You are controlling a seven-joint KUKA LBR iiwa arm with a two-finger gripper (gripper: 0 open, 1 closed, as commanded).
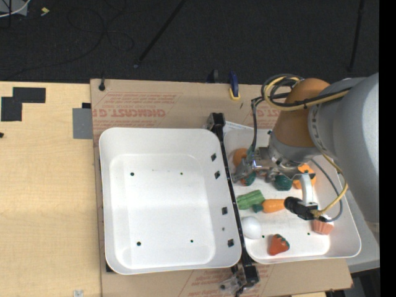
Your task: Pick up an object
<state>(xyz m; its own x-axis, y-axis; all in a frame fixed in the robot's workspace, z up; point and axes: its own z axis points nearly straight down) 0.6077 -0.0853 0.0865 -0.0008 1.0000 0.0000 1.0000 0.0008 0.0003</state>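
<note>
The grey arm with the orange band [297,113] is reaching in from the right and hanging over the upper part of the right shallow white bin [346,243]. The gripper [257,166] is sitting low among the toys near that bin's upper left corner; whether it is clenched or released cannot be told.

Objects are lying in the right bin as follows:
- A round orange object [239,156] is lying just beside the gripper, on its left.
- A dark green object [283,180] is lying just right of the gripper.
- A green ridged toy vegetable [250,200] is lying below the gripper, with an orange carrot-shaped toy [274,205] just beside it.
- A white egg-shaped ball [251,228] is resting near the bin's left wall.
- A red toy strawberry [278,244] is lying near the front wall.
- A small pink-orange cup shape [321,227] is lying toward the right.

The left shallow white bin [108,190] is sitting beside it on the light wooden desk [43,197].
</note>
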